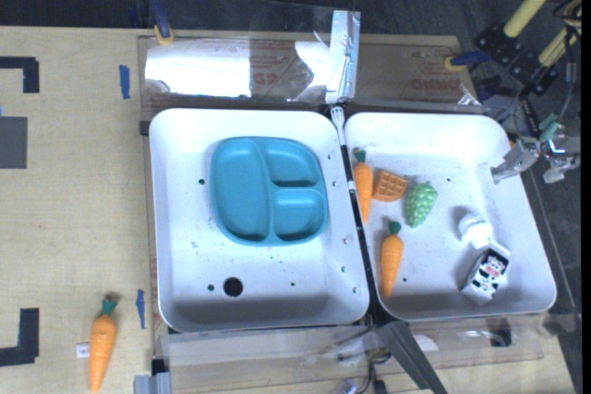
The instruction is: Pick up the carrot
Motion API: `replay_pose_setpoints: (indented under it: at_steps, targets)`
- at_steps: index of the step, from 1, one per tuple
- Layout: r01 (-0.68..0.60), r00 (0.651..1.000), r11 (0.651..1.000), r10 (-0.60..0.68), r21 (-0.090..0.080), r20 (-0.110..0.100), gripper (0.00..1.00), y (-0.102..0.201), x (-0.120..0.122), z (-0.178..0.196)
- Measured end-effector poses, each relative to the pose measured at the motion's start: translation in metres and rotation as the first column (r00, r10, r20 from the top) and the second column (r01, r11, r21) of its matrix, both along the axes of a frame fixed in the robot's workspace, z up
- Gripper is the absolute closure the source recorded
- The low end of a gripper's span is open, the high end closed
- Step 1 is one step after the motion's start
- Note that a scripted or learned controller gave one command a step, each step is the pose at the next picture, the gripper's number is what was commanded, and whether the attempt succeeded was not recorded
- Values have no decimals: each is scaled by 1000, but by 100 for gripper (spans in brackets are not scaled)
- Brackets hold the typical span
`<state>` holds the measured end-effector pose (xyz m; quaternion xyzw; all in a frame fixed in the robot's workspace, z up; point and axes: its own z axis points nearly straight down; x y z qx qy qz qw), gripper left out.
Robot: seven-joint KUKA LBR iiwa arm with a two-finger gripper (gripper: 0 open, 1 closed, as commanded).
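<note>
Two carrots lie in the right bin (443,138). One carrot (363,186) rests along the bin's left wall, leaf end toward the back. The other carrot (391,258) lies nearer the front, also pointing front to back. A third carrot (102,341) lies outside the bins on the bench at the front left. My gripper (540,160) hangs at the right bin's right rim, well apart from all the carrots, and holds nothing that I can see.
An orange waffle piece (390,185) and a green bunch of grapes (420,203) sit just right of the back carrot. A small white cow-print bottle (485,258) lies at the front right. A blue divided plate (271,189) sits in the left bin (185,272).
</note>
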<state>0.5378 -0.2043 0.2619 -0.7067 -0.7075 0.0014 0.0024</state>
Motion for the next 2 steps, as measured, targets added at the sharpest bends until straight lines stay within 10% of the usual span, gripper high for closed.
replay_pose_setpoints:
  at_steps: [1,2]
  targets:
    - [-185,983,983,185,3,-2,0,62,-47,-106]
    - [8,1000,1000,-8,-1,2,0,137,-52,-80]
